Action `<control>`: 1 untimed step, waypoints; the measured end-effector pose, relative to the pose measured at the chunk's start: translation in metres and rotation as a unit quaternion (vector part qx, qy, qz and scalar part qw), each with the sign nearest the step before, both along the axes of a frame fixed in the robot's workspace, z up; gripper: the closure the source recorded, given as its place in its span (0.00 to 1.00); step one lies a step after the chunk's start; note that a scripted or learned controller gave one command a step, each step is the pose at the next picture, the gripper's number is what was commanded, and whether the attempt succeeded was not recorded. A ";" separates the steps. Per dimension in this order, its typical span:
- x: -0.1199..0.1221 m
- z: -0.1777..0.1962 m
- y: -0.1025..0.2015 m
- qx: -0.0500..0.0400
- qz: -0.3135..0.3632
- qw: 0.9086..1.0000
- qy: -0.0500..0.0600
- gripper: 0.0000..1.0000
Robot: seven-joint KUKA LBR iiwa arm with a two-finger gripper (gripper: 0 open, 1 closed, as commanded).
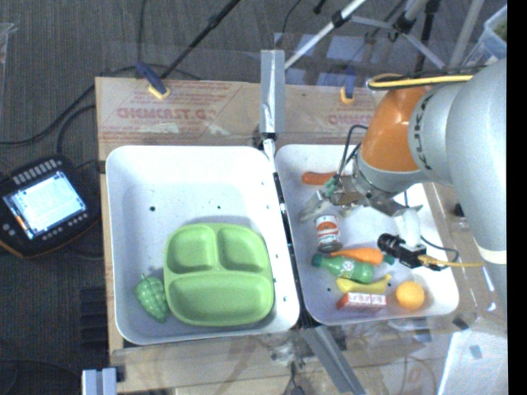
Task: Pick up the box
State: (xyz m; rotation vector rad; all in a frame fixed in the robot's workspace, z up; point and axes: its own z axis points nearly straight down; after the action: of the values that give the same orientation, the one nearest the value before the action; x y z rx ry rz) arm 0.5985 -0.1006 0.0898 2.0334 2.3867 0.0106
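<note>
Two shallow white plastic bins sat on a brown cardboard-covered bench (189,113) above dark carpet. The right bin (290,179) was the landmark: the small red-and-white box (361,300) lay by its near edge, beside a yellow banana (366,285). The metal two-finger gripper (317,206) hovered over its far-left part, jaws seemingly spread, pinching nothing.

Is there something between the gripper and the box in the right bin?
Yes. The gripper hangs near the bin's upper left, and the box lies at the lower edge. Between them are a small can, a green bottle and a banana.
</note>
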 end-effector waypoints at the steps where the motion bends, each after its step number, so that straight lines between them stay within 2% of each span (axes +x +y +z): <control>1: 0.069 -0.002 -0.013 0.000 -0.020 1.000 0.009 0.00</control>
State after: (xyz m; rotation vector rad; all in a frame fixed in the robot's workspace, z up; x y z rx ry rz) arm 0.6677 -0.1134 0.0876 2.0887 2.3556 -0.0081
